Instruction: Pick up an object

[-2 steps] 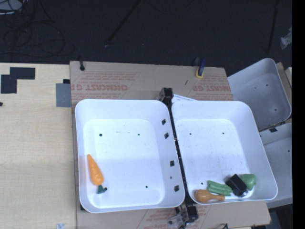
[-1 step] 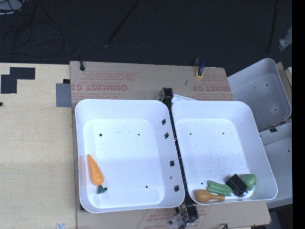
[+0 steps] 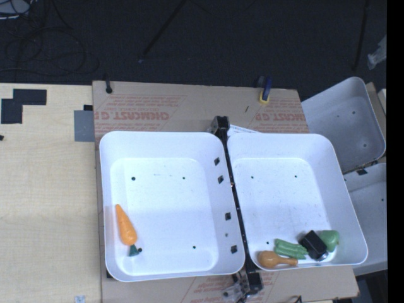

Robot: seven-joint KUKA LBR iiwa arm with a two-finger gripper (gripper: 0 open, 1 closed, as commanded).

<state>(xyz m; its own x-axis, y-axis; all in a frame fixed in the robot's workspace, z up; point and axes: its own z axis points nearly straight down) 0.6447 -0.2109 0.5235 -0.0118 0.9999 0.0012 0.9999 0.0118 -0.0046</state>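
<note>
I see an orange carrot (image 3: 125, 225) lying near-left in the left bin (image 3: 161, 145). In the right bin's (image 3: 284, 147) near-right corner, a black block (image 3: 313, 244) rests against green pieces (image 3: 291, 249) and an orange gourd (image 3: 276, 259).

The brown cardboard sheet (image 3: 189, 109) under the bins bears faint red upside-down print that seems to read "CHEMCAST GP", repeated further right, though it is hard to make out.
</note>
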